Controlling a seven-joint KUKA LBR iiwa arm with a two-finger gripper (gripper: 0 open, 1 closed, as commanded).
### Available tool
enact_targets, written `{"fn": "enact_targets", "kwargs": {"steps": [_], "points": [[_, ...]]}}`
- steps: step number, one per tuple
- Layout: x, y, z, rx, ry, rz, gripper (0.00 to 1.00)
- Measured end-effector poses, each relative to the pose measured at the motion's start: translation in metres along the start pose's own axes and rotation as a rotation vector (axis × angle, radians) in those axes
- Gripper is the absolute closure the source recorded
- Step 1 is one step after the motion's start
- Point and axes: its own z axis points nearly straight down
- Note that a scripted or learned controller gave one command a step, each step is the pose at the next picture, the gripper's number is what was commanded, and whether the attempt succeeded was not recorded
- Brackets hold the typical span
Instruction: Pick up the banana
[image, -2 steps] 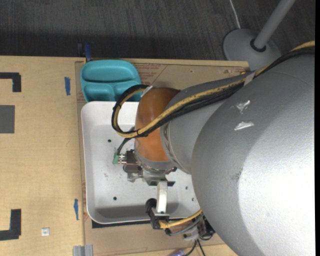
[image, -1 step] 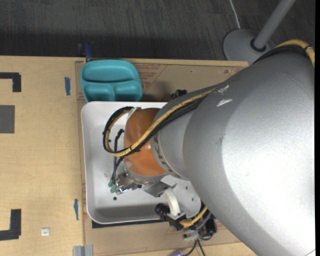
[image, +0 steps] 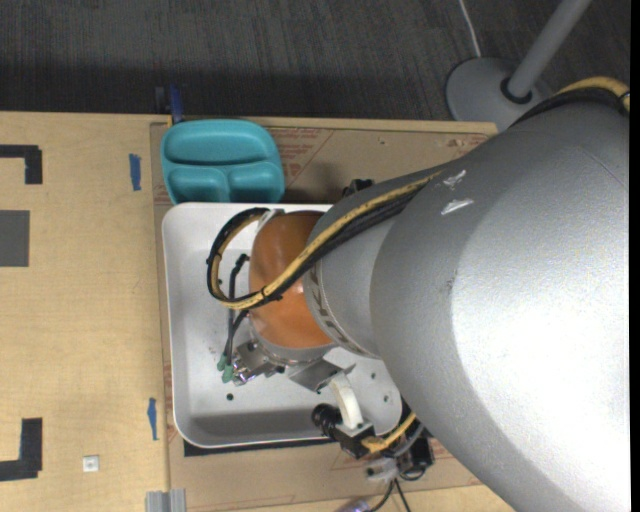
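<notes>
My arm (image: 500, 290) comes in from the right and hangs over most of the bin (image: 190, 330), hiding the bin's right half and whatever lies under it. The bin sits on the table (image: 80, 300), with its left wall and near-left corner in plain sight. Just behind the bin — almost touching its far-left corner — lies a tray (image: 222, 160), also on the table. Cables (image: 230, 265) loop out from my wrist to the left, above the bin floor. Left of the bin, the table runs on to the picture's edge.
</notes>
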Motion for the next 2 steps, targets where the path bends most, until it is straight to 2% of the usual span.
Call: {"fn": "enact_targets", "kwargs": {"steps": [1,2], "points": [[-0.011,-0.007,-0.065,0.002,-0.003,0.13,1.0],[-0.019,-0.009,0.01,-0.001,-0.001,-0.083,1.0]]}}
